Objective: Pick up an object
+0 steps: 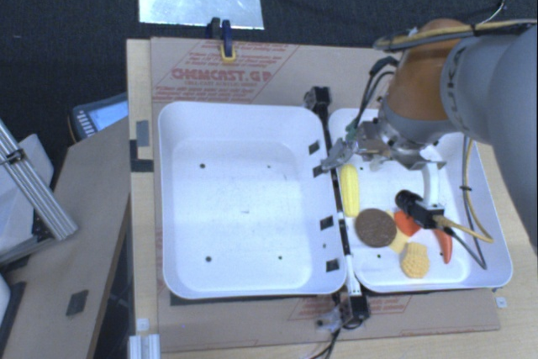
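My gripper (340,155) hangs low over the left edge of the right bin (487,269), right at the divide between the two bins. Just below it lies a long yellow corn-like piece (349,191), its top end under the gripper. Nothing can be seen held in the gripper. Further toward the front are a round brown disc (376,227), a yellow ridged piece (414,261), a red-orange piece (406,224) and a small orange carrot-like piece (445,248). The arm's grey body covers the bin's back right part.
The left bin (181,130) stands beside the right one, its white floor bare. Black clips (320,99) join the bins along the middle. Cardboard (227,76) lies under both bins, and a yellow clamp (227,42) sits at its far edge.
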Motion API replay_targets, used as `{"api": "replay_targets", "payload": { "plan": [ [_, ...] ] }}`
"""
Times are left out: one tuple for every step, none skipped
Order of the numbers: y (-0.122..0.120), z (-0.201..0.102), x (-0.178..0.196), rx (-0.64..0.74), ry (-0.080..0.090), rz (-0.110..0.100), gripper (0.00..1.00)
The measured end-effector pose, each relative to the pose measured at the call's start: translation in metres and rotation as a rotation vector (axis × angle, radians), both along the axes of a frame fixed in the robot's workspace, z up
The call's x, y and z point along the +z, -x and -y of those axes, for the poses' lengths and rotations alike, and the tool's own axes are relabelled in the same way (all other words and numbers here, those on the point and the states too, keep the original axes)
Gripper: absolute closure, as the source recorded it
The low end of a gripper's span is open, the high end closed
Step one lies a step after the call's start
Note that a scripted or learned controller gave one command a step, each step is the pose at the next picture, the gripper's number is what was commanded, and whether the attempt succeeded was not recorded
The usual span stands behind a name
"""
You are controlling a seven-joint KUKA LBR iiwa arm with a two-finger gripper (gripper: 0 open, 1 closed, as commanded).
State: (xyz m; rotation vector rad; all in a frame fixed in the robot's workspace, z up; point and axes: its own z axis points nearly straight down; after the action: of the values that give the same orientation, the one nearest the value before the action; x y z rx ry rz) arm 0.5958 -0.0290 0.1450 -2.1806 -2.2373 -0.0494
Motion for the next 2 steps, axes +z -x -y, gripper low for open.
{"api": "replay_targets", "payload": {
  "plan": [
    [-0.001,0.000,0.011,0.002,-0.001,0.001,1.00],
    [-0.001,0.000,0.021,0.005,-0.001,0.003,1.00]
  ]
}}
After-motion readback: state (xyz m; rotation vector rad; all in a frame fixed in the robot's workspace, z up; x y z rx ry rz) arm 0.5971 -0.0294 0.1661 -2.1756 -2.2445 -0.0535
